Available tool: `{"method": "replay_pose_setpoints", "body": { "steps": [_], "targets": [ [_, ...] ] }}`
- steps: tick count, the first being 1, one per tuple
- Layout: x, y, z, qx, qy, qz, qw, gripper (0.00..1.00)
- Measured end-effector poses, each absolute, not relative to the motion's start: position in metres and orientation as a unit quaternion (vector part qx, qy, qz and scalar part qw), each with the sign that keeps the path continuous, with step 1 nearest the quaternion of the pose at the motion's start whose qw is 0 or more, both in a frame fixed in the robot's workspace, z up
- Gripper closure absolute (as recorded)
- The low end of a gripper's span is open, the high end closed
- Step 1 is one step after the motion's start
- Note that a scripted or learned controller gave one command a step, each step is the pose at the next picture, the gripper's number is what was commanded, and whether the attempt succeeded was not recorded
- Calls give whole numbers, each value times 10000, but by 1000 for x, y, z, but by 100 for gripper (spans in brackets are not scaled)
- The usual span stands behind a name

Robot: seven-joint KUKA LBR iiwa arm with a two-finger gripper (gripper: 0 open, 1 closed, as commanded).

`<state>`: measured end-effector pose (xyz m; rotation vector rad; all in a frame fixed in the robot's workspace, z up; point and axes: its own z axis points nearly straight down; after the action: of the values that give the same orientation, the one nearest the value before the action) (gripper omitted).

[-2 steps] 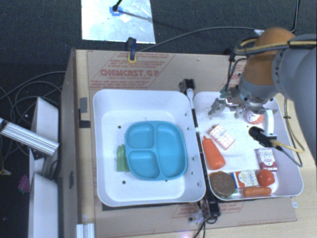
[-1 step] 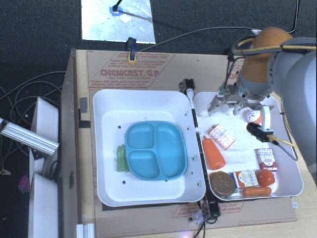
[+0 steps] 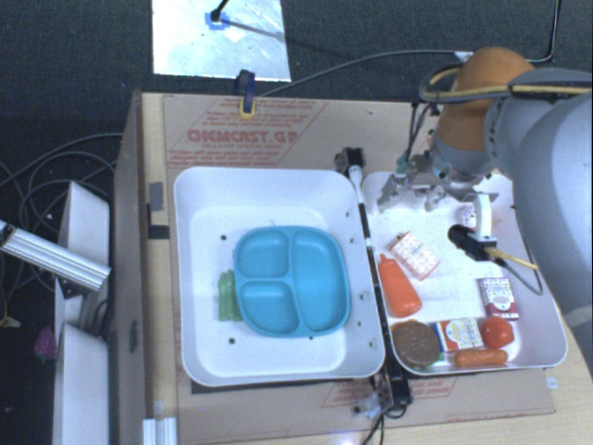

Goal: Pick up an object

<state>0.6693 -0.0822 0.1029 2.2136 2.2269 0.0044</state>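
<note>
Gripper [image 3: 435,191]: over the right bin's [image 3: 556,341] far end; we cannot tell its state.
Orange bottle [image 3: 399,286]: we judge it light, stiff, slick; take it across the body.

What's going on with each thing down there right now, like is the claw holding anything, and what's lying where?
Claw: hanging over the far end of the right bin, nothing seen in it.
Blue plate: flat in the left bin, compartments bare.
Green piece: lying against the plate's left edge.
Orange bottle: lying on its side.
Brown patty: flat in the right bin's near corner.
Tomato: resting near the carrot.
</note>
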Motion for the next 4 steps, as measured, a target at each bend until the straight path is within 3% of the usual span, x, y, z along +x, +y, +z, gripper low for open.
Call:
{"method": "replay_pose_setpoints", "body": {
  "steps": [2,3,4],
  "targets": [
    [661,-87,85,7056,7086,5,10,0],
    [662,-87,96,7049,7093,15,21,100],
    [585,-70,193,7065,7077,17,19,100]
  ]
}}
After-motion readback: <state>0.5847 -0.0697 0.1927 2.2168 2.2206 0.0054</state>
